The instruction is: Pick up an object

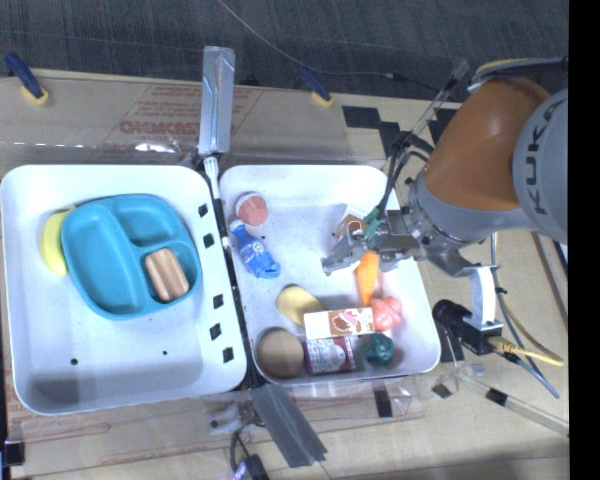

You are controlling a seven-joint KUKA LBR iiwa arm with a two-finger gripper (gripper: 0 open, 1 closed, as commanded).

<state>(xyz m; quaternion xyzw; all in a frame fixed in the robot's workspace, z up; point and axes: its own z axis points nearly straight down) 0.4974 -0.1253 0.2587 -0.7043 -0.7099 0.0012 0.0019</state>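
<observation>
My gripper (352, 248) hangs over the right bin (310, 190), right of its middle, just above and left of an orange carrot-shaped toy (366, 277). A small brown and white thing (354, 228) sits at the fingers. Around it lie a blue bottle (252, 251), a round pink and white piece (251, 209), a yellow piece (298, 303), a pink toy (386, 313), a red and white box (340, 323), a brown ball (277, 353), a dark can (330, 357) and a green piece (379, 349).
The left bin (40, 368) holds a blue divided plate (110, 243) with a brown bread-like toy (166, 274) in one compartment and a yellow thing (52, 243) under its left edge. A metal divider bar (215, 98) stands between the bins at the back.
</observation>
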